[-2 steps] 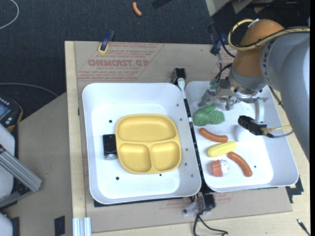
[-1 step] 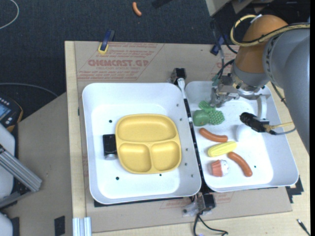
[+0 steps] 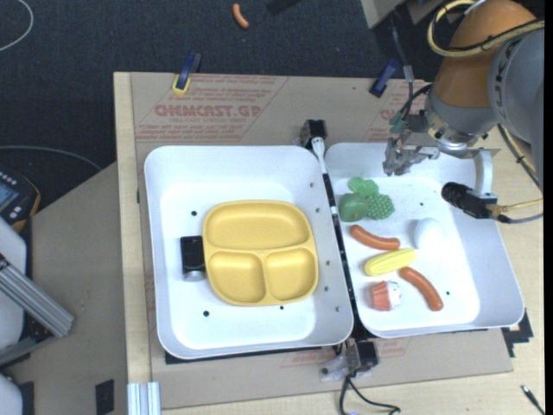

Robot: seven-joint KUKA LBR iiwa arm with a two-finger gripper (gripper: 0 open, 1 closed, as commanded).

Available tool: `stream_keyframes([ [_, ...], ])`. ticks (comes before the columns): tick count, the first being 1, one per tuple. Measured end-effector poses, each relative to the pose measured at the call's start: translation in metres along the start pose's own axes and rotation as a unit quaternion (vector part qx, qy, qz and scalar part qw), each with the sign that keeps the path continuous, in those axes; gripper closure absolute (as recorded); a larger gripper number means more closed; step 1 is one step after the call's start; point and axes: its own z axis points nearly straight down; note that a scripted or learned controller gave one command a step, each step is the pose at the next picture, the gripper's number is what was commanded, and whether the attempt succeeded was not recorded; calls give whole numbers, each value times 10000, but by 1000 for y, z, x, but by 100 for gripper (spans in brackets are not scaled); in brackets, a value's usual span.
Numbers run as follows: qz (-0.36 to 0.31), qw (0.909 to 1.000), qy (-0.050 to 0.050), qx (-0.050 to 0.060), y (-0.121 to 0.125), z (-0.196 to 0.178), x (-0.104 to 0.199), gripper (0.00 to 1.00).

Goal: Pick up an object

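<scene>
My gripper [image 3: 400, 161] hangs over the far edge of the right bin [image 3: 484, 258], with nothing seen between its fingers. Just in front of it and to the left lies a green broccoli toy [image 3: 365, 200]. Nearer the front of this bin are an orange sausage [image 3: 373, 237], a yellow corn cob [image 3: 389, 261], a white egg [image 3: 425, 230], a second sausage [image 3: 422, 288] and a small red and white piece [image 3: 386, 295].
The left bin [image 3: 164, 197] holds a yellow divided plate [image 3: 259, 251] with a black block [image 3: 191, 254] against its left side. Clamps [image 3: 314, 133] sit where the two bins meet. A stray orange piece [image 3: 240, 15] lies on the dark floor beyond the bench.
</scene>
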Motion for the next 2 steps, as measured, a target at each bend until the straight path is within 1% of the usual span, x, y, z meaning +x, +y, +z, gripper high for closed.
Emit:
stream_keyframes([
  [1, -10, 10000, 0, -5, 2, -55, 0, 100],
  [2, -33, 10000, 23, 45, -21, -69, 51, 100],
])
